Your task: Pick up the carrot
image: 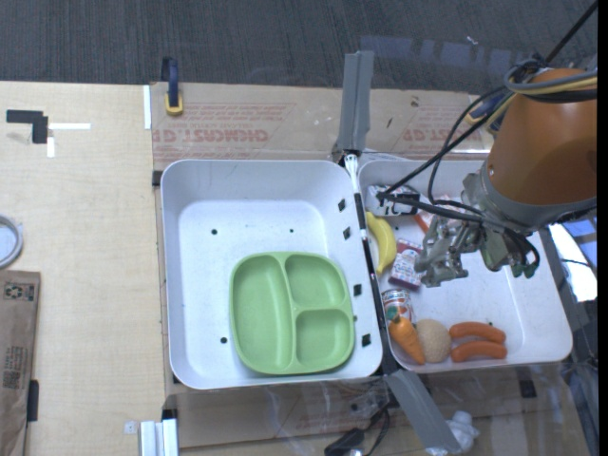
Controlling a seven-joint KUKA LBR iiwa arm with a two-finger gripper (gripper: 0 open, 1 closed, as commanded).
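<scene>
The carrot (408,339) is small and orange with a green top. It lies at the near left corner of the right bin (532,297), against a tan potato (434,339). My gripper (443,264) hangs over the middle of that bin, up and to the right of the carrot and apart from it. Its dark fingers point down and left, with a red and white packet (407,266) just beside them. Nothing shows between the fingers.
In the right bin also lie a yellow banana (383,240), a small can (397,304) and two orange sausages (478,341). The left bin (190,255) bears a green divided plate (293,312). A grey divider post (355,103) stands behind the bins.
</scene>
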